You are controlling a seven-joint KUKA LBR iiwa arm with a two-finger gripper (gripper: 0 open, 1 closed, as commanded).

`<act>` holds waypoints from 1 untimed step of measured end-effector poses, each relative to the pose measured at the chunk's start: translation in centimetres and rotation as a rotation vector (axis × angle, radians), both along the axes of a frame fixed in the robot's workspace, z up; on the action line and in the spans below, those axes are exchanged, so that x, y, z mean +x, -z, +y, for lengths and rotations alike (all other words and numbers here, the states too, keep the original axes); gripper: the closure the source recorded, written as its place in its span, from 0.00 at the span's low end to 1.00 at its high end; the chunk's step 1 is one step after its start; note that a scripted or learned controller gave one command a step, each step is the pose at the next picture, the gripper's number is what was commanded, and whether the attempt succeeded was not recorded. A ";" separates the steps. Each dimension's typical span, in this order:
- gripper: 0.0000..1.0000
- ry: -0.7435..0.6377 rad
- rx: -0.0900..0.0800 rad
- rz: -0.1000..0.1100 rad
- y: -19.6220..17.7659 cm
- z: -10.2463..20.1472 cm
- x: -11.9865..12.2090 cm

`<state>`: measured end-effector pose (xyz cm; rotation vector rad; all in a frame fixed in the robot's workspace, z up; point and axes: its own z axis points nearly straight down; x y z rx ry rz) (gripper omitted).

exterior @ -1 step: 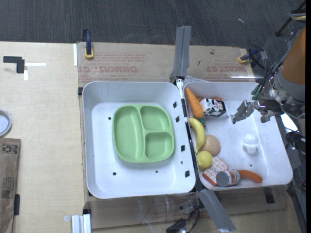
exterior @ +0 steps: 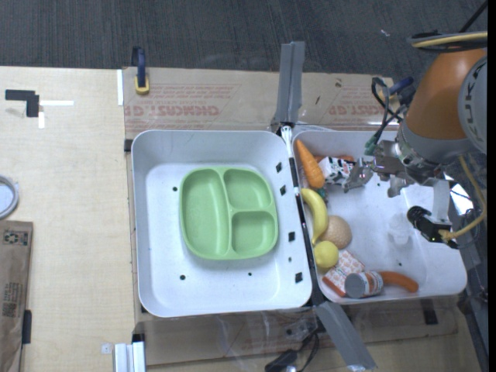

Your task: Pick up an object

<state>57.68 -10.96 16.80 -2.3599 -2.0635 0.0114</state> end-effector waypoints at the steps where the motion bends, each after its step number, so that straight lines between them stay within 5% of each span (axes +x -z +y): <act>1: 0.00 -0.004 0.001 -0.001 5.3 0.2 4.1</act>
